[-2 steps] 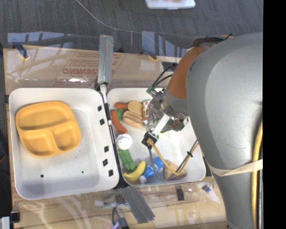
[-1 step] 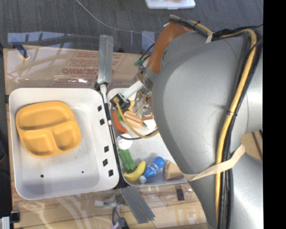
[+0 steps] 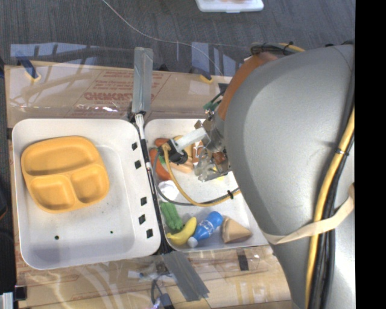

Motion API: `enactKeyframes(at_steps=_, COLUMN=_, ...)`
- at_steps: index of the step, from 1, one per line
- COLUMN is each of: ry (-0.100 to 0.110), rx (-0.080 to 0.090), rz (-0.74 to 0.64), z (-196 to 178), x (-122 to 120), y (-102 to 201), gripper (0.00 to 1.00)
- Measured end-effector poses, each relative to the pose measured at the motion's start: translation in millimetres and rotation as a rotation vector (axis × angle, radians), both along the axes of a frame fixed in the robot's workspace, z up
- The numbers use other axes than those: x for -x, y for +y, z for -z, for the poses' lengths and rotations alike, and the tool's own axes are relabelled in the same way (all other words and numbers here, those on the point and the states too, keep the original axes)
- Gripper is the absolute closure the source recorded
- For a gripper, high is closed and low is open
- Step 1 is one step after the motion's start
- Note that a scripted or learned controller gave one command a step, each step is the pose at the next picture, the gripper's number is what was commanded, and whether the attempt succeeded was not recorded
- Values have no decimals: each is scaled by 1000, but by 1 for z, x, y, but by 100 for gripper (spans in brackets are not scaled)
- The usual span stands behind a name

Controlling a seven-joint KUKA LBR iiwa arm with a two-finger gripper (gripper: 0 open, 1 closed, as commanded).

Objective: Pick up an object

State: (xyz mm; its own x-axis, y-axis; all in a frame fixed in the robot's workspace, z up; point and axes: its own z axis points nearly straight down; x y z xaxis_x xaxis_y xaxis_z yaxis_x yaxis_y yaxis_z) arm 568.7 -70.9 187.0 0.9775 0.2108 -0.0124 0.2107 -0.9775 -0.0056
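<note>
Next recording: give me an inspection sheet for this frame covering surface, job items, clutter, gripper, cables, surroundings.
Surface: two white bins side by side, left bin and right bin, on a cardboard-covered bench.
Job's things: in the right bin, a banana, blue bottle, tan wedge, green item and orange pieces near the top.
Clutter: yellow divided tray in the left bin.
Gripper: gripper low over the right bin; finger state unclear.
Cables: yellow cable looping through the right bin; thin wire across the floor.
Surroundings: dark carpet; white object at top edge.

A yellow divided tray (image 3: 63,173) lies in the left bin (image 3: 120,241).
</note>
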Motion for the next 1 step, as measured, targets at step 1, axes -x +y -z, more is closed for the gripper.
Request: enactKeyframes(at_steps=1, ry=-2, rx=0, rz=-25, z=-1, x=59, y=-14, gripper=100)
